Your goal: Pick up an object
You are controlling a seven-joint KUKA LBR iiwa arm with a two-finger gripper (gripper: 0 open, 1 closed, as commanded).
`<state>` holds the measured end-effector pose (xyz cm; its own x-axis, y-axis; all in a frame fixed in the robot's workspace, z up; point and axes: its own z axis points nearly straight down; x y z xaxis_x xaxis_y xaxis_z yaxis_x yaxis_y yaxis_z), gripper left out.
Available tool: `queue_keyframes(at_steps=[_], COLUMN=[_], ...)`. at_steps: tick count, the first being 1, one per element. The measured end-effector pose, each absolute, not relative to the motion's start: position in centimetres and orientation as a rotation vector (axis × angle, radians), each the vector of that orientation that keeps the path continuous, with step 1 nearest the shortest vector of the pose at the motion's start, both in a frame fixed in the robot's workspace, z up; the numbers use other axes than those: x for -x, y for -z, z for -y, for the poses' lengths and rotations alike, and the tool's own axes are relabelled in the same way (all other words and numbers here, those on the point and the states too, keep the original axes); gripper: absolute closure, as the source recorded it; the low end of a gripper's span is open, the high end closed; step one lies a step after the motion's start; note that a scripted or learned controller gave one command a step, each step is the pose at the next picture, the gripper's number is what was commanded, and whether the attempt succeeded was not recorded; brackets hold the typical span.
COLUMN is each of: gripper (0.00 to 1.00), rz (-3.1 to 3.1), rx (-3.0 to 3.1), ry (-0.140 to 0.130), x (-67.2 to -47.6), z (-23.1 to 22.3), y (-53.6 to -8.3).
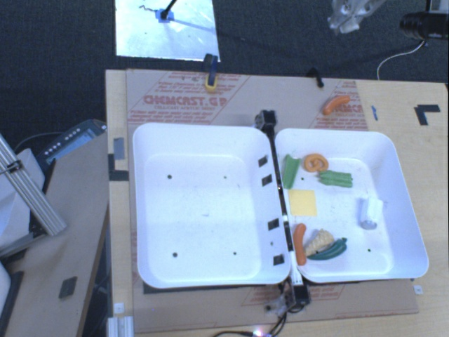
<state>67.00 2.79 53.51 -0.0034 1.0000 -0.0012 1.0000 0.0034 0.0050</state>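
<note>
Two white bins: I see the left bin [203, 202] bare, the right bin [393, 188] crowded with toy food [303, 203]. My pincer [349, 12] hangs beyond the bench's [400, 100] far edge; its grip I cannot tell.

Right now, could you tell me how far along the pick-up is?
Nothing looks picked yet. The gripper hangs high above the bench, far from the right bin. The yellow square, orange ring and other items lie in the bin. Descent, grasp and lift remain.
</note>
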Motion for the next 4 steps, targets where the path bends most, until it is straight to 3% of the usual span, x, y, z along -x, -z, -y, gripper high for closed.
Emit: queue_keyframes(at_steps=[4], gripper=[1.00], rz=[-2.225], rx=[-2.215], ry=[-0.003], x=[-66.8], z=[-4.1], y=[-53.5])
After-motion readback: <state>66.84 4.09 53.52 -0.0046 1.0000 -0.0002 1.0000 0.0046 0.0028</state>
